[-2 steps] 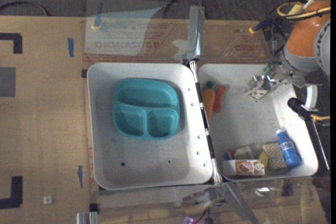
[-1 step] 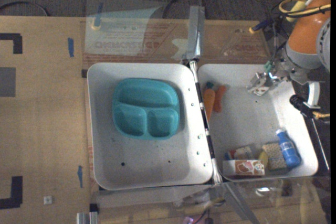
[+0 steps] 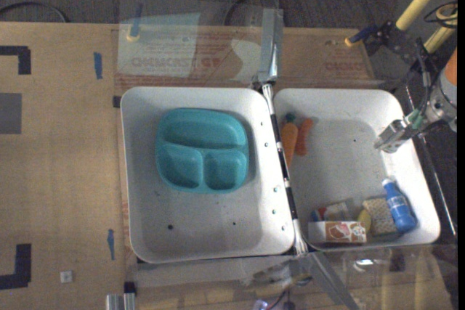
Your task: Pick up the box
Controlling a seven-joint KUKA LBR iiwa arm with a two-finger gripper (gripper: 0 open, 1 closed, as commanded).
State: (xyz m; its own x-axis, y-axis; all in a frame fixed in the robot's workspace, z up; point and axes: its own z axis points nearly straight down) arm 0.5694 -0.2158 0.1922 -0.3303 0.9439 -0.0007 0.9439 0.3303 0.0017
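Observation:
The box (image 3: 337,231), white with red print, lies flat along the front wall of the right bin (image 3: 341,107). My gripper (image 3: 393,136) hangs over the right side of that bin, well behind and to the right of the box and apart from it. The arm comes in from the right edge, with its orange band just showing.
A blue bottle (image 3: 399,205), a tan sponge-like block (image 3: 378,215) and small items crowd the front right corner next to the box. Two orange carrot-like pieces (image 3: 294,138) lie by the right bin's left wall. A teal divided plate (image 3: 203,149) rests in the left bin (image 3: 138,178).

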